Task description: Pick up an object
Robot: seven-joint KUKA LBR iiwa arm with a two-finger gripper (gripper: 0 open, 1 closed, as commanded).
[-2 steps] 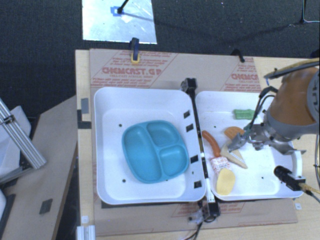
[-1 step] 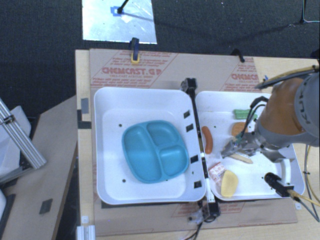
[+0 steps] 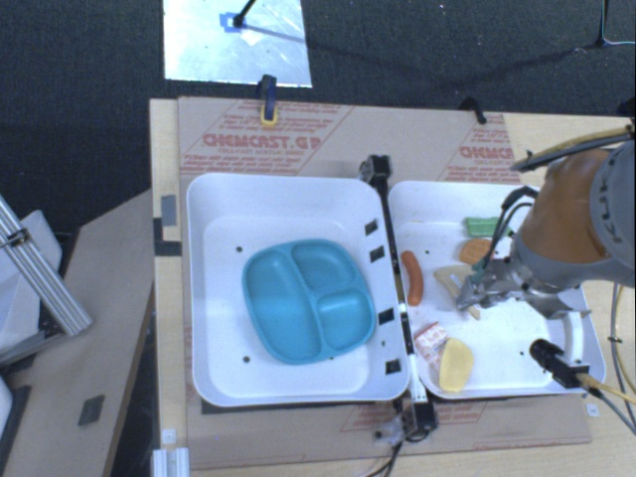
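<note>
Right bin point(image 3: 517, 366) (arm overhead): end effector point(image 3: 472, 294) blurs among toys.

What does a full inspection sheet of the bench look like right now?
Surface: two white bins side by side, left bin, right bin, on a cardboard sheet.
Job's things: in the right bin, a sausage, a yellow wedge, a small red-and-white packet, a green piece, an orange piece.
Clutter: blue divided tray in the left bin.
Grippers: end effector low in the right bin; hold not discernible.
Cables: black cable across the floor.
Surroundings: dark carpet, metal plate.
</note>
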